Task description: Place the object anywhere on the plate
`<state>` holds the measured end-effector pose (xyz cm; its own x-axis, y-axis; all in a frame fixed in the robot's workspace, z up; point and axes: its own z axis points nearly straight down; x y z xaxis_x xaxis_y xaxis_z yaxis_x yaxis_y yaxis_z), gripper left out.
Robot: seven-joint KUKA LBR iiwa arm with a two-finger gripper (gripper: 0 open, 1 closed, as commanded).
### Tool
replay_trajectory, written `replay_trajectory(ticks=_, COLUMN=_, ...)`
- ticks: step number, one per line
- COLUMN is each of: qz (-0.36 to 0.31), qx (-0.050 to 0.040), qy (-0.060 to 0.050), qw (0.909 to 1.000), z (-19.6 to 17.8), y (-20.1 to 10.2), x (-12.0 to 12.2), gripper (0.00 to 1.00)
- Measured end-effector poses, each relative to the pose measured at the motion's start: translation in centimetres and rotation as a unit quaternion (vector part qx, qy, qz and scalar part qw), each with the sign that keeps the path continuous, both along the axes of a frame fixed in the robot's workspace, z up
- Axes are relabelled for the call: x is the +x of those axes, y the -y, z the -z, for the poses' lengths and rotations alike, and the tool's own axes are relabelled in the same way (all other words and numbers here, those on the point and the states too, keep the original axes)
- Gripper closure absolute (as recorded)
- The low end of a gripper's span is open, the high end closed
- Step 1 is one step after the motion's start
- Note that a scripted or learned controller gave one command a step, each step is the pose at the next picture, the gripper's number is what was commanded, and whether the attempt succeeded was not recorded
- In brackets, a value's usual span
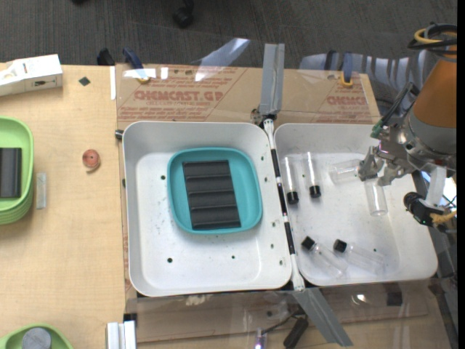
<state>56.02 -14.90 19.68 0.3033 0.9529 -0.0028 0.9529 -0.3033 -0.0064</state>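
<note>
A: Where is the plate?

B: The teal plate (215,192) lies in the left bin (145,260), a little above the bin's middle. A dark ribbed insert (211,193) sits on it.

A: And the things to be placed?

B: Clear vials with black caps, all in the right bin (407,267). Two upright-lying vials (301,176) rest side by side near that bin's upper left, caps toward the bottom of the frame. Two more capped vials (336,254) lie tilted near the lower middle. One clear tube (376,199) lies just below the gripper, and another faint tube (343,171) lies to its left.

A: What about the gripper?

B: The gripper (379,167) hangs over the upper right of the right bin, under the grey wrist and orange band (439,93). Whether its fingers are apart or together, I cannot tell; no vial is clearly between them.

A: Anything between the vials and the plate?

B: The raised rims of the two bins, touching along the middle divider (279,187).

A: Other things around?

B: On the table (65,267) at the left: a green tray (20,167), a small red disc (90,158), and a white box (30,73) at the upper left.
</note>
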Motion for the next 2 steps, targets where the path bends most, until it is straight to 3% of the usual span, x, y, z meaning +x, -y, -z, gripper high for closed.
replay_trajectory(ticks=1, qz=0.000, qx=0.0000, qy=0.000, qw=1.0000, z=0.0, y=0.0, x=0.0, gripper=0.00)
replay_trajectory(ticks=2, qz=-0.132, qx=0.0006, qy=0.002, qw=0.9913, z=0.3, y=6.6, x=2.8, gripper=0.00)
